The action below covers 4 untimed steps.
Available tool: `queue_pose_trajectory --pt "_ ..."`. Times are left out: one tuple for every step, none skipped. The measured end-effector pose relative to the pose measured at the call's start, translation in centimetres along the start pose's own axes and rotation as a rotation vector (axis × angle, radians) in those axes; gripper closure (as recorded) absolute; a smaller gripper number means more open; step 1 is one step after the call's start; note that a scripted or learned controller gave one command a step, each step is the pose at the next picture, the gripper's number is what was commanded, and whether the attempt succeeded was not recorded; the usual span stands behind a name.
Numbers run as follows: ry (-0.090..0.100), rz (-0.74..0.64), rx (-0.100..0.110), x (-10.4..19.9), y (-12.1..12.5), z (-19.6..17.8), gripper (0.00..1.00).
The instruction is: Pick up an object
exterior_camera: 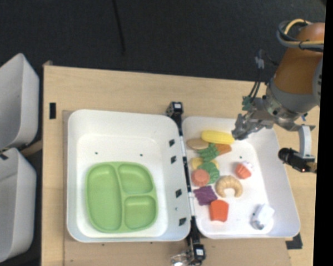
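The right white bin [276, 163] holds several toy foods: a yellow banana [216, 137], a tan cookie [197, 143], a green leafy piece [209, 153], a croissant [229, 185], a purple piece [205, 195], two orange-red pieces [218, 210] [243, 171] and a silvery object [260, 216]. My gripper [242, 130] hangs over the bin's far edge, just right of the banana's tip. Nothing shows between its fingers.
The left white bin [76, 153] holds a green three-compartment tray [120, 197]. Black clips sit along the seam between the bins [181, 175]. White chairs [9, 105] stand left of the bench. The arm's orange band [295, 64] rises at the upper right.
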State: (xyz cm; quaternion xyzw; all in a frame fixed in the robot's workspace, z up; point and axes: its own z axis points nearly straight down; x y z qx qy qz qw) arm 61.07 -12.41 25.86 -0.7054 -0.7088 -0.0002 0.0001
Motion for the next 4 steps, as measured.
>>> queue_pose_trajectory --pt "-0.001 0.001 0.002 3.2 -3.7 0.8 1.0" --pt "0.0 0.0 0.002 7.5 -5.9 2.1 1.0" --pt "0.0 0.001 0.003 12.2 -9.7 2.3 1.0" --pt "0.0 0.0 -0.001 14.7 -10.9 1.1 1.0"
